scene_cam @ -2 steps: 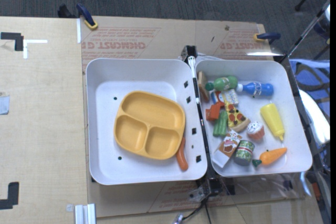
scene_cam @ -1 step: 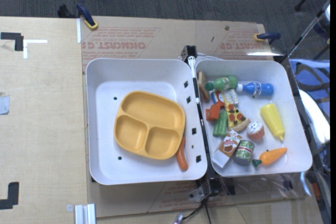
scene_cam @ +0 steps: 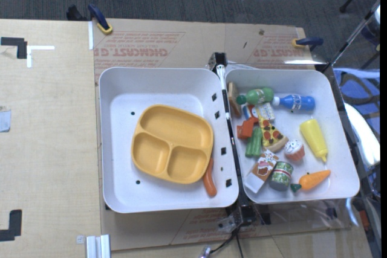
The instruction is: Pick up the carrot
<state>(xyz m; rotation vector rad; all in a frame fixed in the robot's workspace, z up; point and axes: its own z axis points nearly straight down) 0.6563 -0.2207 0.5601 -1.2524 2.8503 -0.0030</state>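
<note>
The carrot [scene_cam: 315, 179] is orange with a green stub at its left end. It lies flat in the right bin [scene_cam: 338, 130], close to that bin's front right corner and pointing right and slightly up. A small can [scene_cam: 281, 175] sits just to its left, and a yellow squeeze bottle [scene_cam: 314, 139] lies just behind it.
The right bin also holds a green bottle [scene_cam: 257, 95], a blue bottle [scene_cam: 296, 103], a pizza slice [scene_cam: 271, 134], a green pickle [scene_cam: 255, 142], a small carton [scene_cam: 261, 171] and other toy foods. The left bin [scene_cam: 115, 130] holds a yellow divided plate [scene_cam: 172, 145] and an orange sausage [scene_cam: 209, 182].
</note>
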